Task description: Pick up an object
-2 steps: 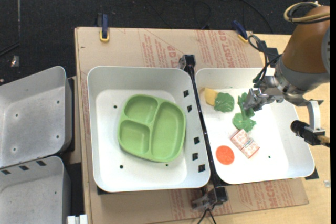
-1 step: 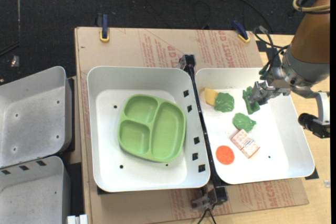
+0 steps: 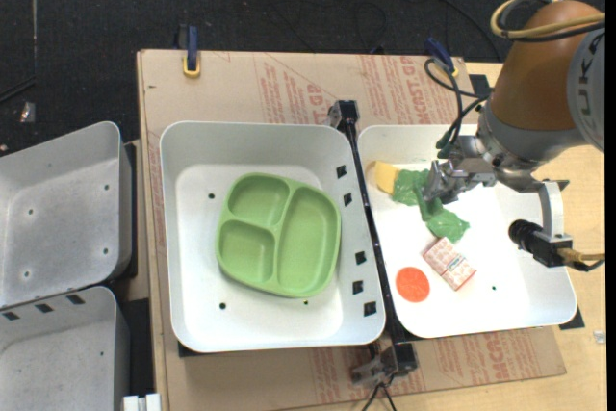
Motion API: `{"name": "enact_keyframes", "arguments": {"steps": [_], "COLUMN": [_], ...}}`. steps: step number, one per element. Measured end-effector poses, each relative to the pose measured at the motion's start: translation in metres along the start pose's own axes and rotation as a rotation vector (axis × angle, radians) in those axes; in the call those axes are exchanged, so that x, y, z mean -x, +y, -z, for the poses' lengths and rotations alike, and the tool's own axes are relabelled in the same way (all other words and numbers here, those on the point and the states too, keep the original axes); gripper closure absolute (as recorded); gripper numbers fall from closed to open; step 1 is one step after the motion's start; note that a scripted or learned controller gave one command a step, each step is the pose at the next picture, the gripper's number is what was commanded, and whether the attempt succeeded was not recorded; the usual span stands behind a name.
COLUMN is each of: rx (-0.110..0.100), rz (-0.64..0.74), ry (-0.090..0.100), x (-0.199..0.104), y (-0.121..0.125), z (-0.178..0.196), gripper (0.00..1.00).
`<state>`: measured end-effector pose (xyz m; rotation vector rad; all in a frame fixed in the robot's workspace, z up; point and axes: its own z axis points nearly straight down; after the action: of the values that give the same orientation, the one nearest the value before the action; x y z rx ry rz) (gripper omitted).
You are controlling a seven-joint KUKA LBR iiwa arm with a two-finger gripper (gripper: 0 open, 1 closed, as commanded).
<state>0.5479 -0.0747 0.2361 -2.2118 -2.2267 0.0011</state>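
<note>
Red print ran across the cardboard sheet (image 3: pixel 289 77) under the bins, upside down and too faint to read with certainty. At the right edge of the frame the arm (image 3: pixel 568 63) bore partial letters resembling "UK"

Crumpled green cloth (image 3: pixel 435 206) in right bin (image 3: pixel 539 303), beside yellow block (image 3: pixel 384 176)

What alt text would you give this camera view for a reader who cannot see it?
The gripper is down in the right bin over a green crumpled object, beside a yellow piece, a patterned packet and an orange disc. The left bin holds a green divided plate.
</note>
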Motion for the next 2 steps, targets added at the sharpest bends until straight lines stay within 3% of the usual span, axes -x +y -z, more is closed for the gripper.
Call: {"name": "enact_keyframes", "arguments": {"steps": [1, 2], "rx": [0.001, 0.0], "rz": [0.001, 0.001], "ry": [0.0, 0.0], "x": [-0.05, -0.109], "y": [0.002, -0.011], "z": [-0.008, -0.014], "gripper": [1.0, 1.0]}}
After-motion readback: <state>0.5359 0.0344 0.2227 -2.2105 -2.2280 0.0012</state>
